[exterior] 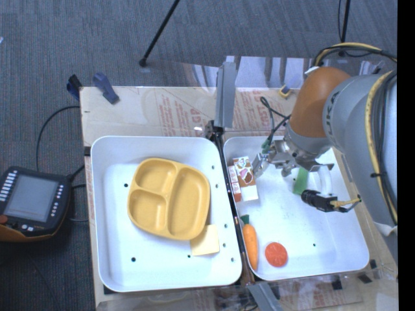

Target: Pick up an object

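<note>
At the bottom of the frame, in the right bin (353,254), a carrot (251,243) lies along the left wall, and just beside it, to the right, is a flat red disc (276,254). At the same level in the left bin (107,238), a pale yellow square piece (206,241) lies partly under the lower right edge of a yellow plate (170,198) with three compartments, which takes the middle of that bin. Higher in the right bin, a small carton (243,179) with a picture on it lies near the left wall. Just to the right of the carton is the hand (280,161) of the grey arm (363,128), which comes in from the right side of the frame; I cannot tell if the hand is wide or narrow, and nothing is seen between its parts. A green thing (299,182) shows partly below the hand. Both bins stand on the surface (149,109), and at the left of the frame a control tablet (29,203) lies on the floor.
</note>
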Tool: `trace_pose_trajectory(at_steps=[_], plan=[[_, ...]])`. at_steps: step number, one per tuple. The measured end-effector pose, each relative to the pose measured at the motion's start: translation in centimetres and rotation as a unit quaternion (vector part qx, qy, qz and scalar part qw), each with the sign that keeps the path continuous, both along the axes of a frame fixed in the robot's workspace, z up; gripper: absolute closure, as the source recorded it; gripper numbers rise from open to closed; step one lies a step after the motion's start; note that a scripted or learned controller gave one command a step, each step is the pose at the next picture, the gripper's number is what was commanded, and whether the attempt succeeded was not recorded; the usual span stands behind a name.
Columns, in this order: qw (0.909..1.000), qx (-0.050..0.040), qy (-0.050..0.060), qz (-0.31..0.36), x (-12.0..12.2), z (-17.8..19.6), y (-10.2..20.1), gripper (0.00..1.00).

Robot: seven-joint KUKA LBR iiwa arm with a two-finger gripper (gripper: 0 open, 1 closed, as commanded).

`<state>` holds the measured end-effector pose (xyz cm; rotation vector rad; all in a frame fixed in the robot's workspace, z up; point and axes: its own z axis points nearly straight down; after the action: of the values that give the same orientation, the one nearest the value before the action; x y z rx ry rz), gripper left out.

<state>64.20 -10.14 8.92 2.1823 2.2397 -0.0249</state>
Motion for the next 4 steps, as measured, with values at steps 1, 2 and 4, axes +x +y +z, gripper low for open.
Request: trace_pose_trajectory(at_steps=[1, 2, 4], plan=[[0.9983, 0.0109, 0.002, 0.058, -2.1, 4.0, -0.5, 0.00], [0.9973, 0.0080, -0.009, 0.073, -1.1, 1.3, 1.2, 0.00], [0.9990, 0.0094, -0.016, 0.042, -1.1, 1.4, 1.3, 0.00]])
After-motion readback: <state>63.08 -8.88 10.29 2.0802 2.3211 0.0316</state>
